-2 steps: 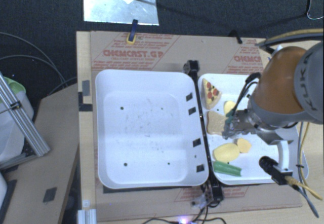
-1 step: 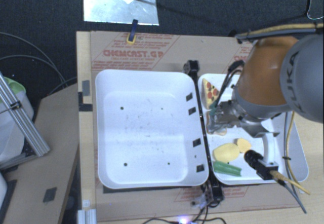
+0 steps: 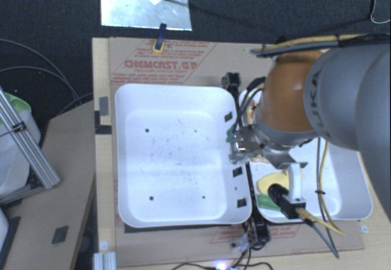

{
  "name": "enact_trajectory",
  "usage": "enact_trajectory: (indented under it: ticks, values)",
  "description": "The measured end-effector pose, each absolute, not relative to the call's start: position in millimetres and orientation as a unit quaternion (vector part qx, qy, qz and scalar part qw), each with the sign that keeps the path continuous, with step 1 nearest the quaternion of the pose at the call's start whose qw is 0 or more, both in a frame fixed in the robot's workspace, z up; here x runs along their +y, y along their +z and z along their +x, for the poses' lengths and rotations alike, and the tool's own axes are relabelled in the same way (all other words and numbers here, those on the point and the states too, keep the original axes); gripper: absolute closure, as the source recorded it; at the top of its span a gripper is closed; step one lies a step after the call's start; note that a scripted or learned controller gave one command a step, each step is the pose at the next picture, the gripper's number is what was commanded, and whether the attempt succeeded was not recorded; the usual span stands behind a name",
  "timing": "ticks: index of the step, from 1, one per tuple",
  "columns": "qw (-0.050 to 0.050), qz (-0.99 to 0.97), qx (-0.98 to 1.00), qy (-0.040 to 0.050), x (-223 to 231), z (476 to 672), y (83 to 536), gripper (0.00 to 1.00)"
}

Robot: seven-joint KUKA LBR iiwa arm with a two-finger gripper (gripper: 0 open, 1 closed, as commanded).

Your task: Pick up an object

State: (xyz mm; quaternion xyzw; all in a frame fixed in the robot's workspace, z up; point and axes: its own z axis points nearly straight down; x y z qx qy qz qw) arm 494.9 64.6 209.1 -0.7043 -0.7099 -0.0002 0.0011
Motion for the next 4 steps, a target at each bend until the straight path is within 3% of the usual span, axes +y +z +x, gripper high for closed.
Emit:
enact_trajectory:
  ticks: [1, 2, 3, 4]
  values:
    - [0.002, -0.701, -0.713, -0.0033, 243.8, 507.0, 222.7, 1.0]
    - [-0.001, -0.708, -0.706, 0.0, 210.4, 577.0, 198.3, 1.0]
    - [-0.003, -0.708, -0.706, -0.0028, 170.6, 638.4, 226.6, 1.0]
    - [-0.001, -0.703, -0.711, -0.0061, 224.5, 609.1, 313.7, 1.0]
